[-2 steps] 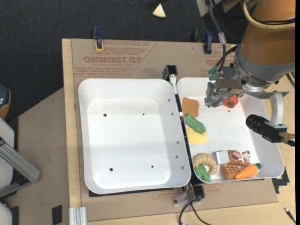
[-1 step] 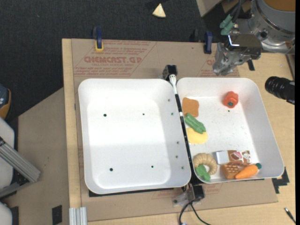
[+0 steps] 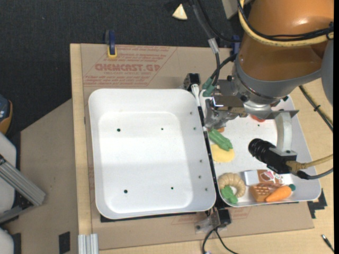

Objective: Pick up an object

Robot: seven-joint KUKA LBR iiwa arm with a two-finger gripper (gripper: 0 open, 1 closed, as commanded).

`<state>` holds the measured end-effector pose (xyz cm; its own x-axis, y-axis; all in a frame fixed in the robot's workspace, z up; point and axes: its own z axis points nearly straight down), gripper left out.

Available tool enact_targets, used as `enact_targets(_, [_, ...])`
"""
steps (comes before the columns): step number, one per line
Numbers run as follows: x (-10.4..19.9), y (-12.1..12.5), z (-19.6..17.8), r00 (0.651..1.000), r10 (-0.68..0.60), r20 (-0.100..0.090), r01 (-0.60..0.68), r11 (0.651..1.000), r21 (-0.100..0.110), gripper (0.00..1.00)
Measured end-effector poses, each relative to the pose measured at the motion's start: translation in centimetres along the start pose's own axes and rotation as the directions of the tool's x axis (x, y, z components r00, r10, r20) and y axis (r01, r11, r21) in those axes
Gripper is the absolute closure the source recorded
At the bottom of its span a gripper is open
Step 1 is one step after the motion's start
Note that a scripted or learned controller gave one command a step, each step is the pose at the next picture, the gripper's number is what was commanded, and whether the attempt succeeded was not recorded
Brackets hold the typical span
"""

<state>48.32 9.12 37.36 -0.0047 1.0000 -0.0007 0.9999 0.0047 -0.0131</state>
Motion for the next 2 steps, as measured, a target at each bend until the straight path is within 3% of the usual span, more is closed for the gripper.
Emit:
enact_targets(1, [5.3,0.1,-16.4,1.0,-0.002,-0.008,0.002,0.999,-0.032,1.0])
enact_targets(2, [9.7,2.8,-6.2,1.0,0.001,0.003,-0.001,1.0,-0.002,1.0])
